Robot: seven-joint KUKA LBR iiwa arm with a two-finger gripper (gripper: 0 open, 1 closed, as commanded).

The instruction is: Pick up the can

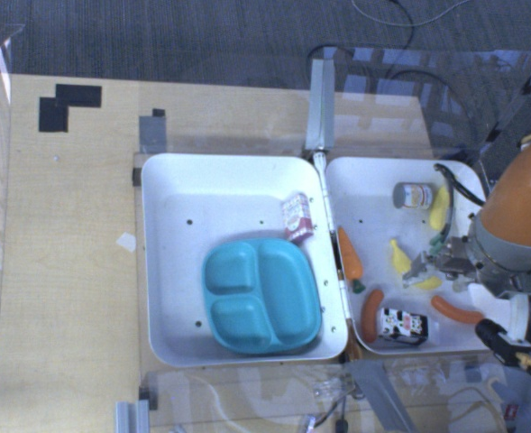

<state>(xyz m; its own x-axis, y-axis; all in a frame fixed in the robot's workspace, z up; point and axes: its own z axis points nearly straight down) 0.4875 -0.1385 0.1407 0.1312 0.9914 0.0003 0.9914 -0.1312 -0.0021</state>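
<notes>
The can (pixel 414 195) is seen lying on its side at twelve o'clock in the right bin (pixel 373 174). The pincer (pixel 420 270) is held low at the bin's centre, well apart from the can, just beside a yellow piece (pixel 399 256); whether it is open or closed cannot be told.

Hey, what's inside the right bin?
In the right bin: a can lying on its side, a carrot, yellow pieces, sausages and a dark carton. The arm covers the bin's right side.
</notes>
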